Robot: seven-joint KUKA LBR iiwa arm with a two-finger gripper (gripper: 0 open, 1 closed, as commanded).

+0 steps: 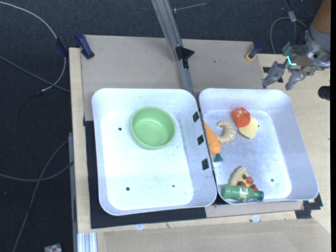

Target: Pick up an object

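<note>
Currently: fingers (283, 79) spread, beyond right bin (294, 140) | carrot (212, 139) inside

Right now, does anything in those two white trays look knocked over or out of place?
The green bottle lies on its side against the right bin's near rim, beside the pizza slice. The green bowl sits upright in the left bin.

You've got a grey arm (321, 22) with an orange band up top, and a black cable looping off beside it. The gripper (283, 79) has two chunky grey fingers (272, 76), plus a little cyan mark glowing just above them.
</note>
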